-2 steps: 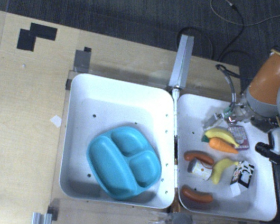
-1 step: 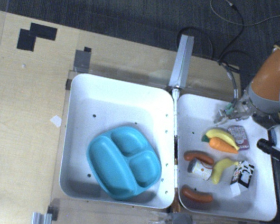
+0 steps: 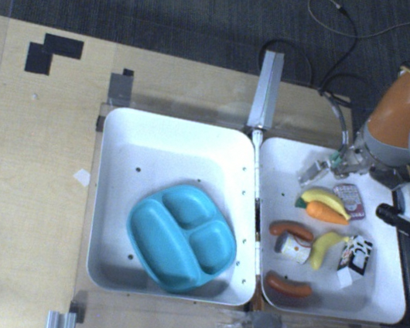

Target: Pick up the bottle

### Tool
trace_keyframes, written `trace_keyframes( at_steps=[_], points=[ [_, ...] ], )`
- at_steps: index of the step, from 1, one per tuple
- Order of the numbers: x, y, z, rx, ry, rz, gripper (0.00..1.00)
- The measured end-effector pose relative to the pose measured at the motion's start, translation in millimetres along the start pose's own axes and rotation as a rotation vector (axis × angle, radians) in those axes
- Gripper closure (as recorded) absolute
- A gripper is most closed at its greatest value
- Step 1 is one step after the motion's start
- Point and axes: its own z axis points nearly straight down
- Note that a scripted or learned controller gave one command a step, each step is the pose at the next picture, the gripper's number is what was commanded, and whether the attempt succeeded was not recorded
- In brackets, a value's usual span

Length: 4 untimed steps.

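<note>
A small white bottle point(image 3: 294, 249) with a dark red end lies on its side in the right bin point(image 3: 376, 307), just below a brown sausage point(image 3: 291, 230). The gripper point(image 3: 327, 167) hangs over the far part of the same bin, above a yellow banana point(image 3: 324, 198) and well back from the bottle. Nothing shows in the gripper. The grey arm with its orange band point(image 3: 403, 108) reaches in from the upper right.
An orange carrot point(image 3: 326, 214), a pink gridded item point(image 3: 348, 196), a yellow-green banana point(image 3: 324, 248), a black-and-white carton point(image 3: 356, 254) and a second sausage point(image 3: 289, 286) crowd the right bin. The left bin point(image 3: 119, 183) holds a blue divided plate point(image 3: 180, 235).
</note>
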Motion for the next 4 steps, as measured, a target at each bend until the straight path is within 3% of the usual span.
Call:
trace_keyframes(
  at_steps=[1,2,3,4],
  points=[
    [56,25,-24,0.005,0.002,0.071,0.0],
    [19,10,10,0.011,0.013,-0.002,0.0],
    [85,38,-87,0.003,0.001,-0.008,0.0],
    [46,13,13,0.006,0.002,-0.049,0.0]
  ],
)
